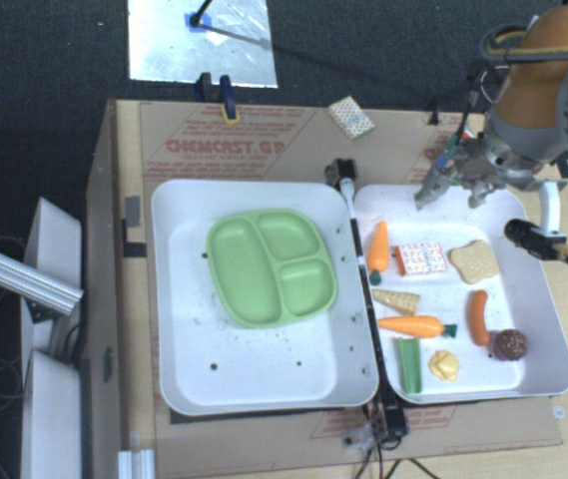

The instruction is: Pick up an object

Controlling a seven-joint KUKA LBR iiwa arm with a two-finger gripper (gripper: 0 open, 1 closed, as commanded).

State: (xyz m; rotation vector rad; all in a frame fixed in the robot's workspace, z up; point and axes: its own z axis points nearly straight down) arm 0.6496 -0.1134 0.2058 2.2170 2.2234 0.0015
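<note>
My gripper (453, 194) hangs over the far edge of the right bin (553, 347), fingers spread and open with nothing between them. Below it in that bin lie a small carrot (378, 246), a red-and-white box (420, 258) and a bread slice (474, 260). Further forward are a waffle cone (395, 300), a longer carrot (415, 325), a sausage (478, 317), a dark red ball (509, 344), a green cucumber piece (409, 365) and a yellow piece (444, 365).
The left bin (179, 367) holds a green divided plate (274, 267). Behind the bins, on the cardboard, lie a small patterned block (350, 116) and a blue clamp (226, 95). A foil sheet (202, 28) lies further back.
</note>
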